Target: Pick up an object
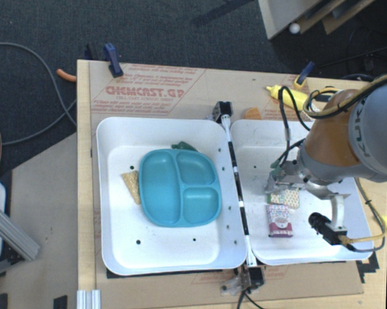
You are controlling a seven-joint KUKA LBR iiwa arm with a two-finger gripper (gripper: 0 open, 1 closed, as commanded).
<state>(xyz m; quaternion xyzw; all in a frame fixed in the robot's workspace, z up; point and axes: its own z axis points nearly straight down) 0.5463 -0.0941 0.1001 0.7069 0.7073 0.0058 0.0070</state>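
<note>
Camera view, gripper: the gripper [277,184] hangs low in the right bin [258,137], about in its middle, with the grey and orange arm [338,141] reaching in from the right above it.
Gripper state: I cannot tell if it is released or clenched; its tip is dark and partly hidden by the wrist. Nothing can be seen held in it.
Nearest thing: a small patterned packet [286,199] lies flat just on the near side of the gripper, touching it or almost touching; I cannot say which.
Next thing: a red and white packet [279,221] lies flat just near of the first one, close to it, perhaps edge to edge.
Left bin: the left bin [123,231] holds a blue divided tray [179,187]. A tan piece [131,182] sticks out from under its left edge, and a small green thing [183,146] shows at its far edge.
Step in hand: in my judgement this is the descent onto a target, and the patterned packet is the likely one.
Next move: the gripper must be centred on the packet and then close on it before lifting. The packet is thin and flat, so the grasp may slip or push it toward the red and white packet.
</note>
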